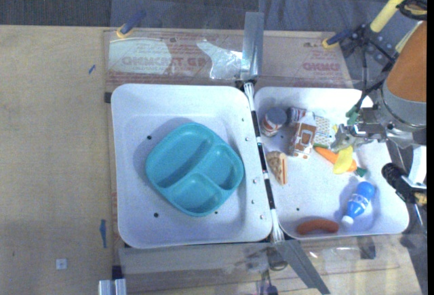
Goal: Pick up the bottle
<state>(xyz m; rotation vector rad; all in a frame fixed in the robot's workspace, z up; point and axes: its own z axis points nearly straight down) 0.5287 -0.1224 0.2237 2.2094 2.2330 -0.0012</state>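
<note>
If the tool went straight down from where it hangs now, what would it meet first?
Probably the yellow toy beside the carrot in the right bin: the tool hangs above that clutter, though height is hard to judge from one view. The bottle lies nearer the front wall, off that line.

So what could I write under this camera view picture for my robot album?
Robot arm reaching over the right bin of toy food, where the blue bottle lies waiting; a teal plate sits in the left bin.

One fixed camera looks down at a slant (from above the bench) on both white bins [129,151].
</note>
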